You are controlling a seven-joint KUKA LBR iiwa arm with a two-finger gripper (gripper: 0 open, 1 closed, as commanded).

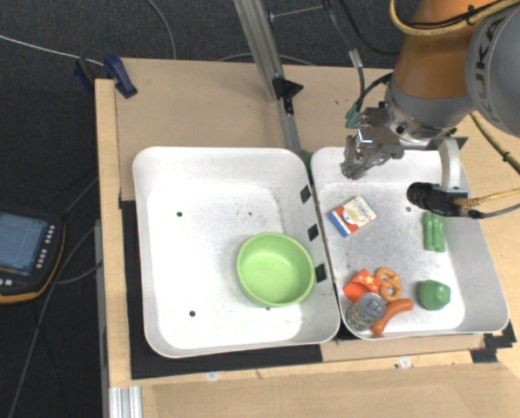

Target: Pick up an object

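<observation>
One small carton [353, 215], red, white, blue

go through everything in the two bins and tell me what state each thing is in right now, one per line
Light green plastic bowl: upright, in left bin.
Small red, white and blue carton: lying flat, right bin.
Green stick-shaped piece: lying flat.
Round green toy: resting alone.
Orange pretzel-shaped toy: in the cluster.
Gripper: above the right bin's far edge, holding nothing.

Arm [469, 42] cut off at top and right edges.

One fixed overhead camera looks slantwise down on both bins [155, 181].
</observation>
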